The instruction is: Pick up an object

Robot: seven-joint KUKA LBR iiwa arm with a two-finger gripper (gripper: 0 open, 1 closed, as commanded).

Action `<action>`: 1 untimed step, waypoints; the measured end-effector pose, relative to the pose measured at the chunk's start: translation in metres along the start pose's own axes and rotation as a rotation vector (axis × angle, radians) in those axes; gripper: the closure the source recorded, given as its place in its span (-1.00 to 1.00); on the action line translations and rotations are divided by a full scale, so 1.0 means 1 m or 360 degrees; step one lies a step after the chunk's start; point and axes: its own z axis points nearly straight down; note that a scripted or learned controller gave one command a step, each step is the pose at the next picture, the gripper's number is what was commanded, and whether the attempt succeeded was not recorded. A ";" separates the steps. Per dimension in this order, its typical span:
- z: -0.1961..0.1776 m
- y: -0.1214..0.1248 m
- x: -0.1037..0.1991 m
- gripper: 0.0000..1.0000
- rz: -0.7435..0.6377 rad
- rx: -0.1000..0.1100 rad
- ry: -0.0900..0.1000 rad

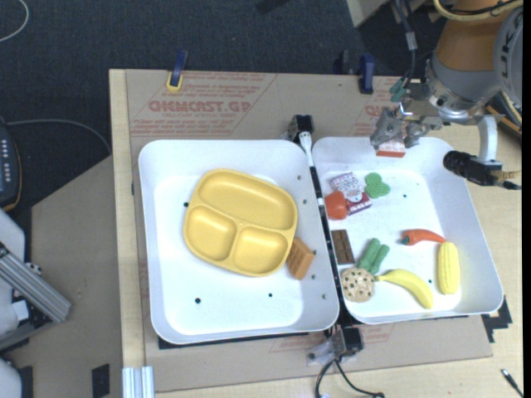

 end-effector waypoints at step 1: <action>-0.001 0.016 0.052 1.00 0.0001 -0.0002 -0.0002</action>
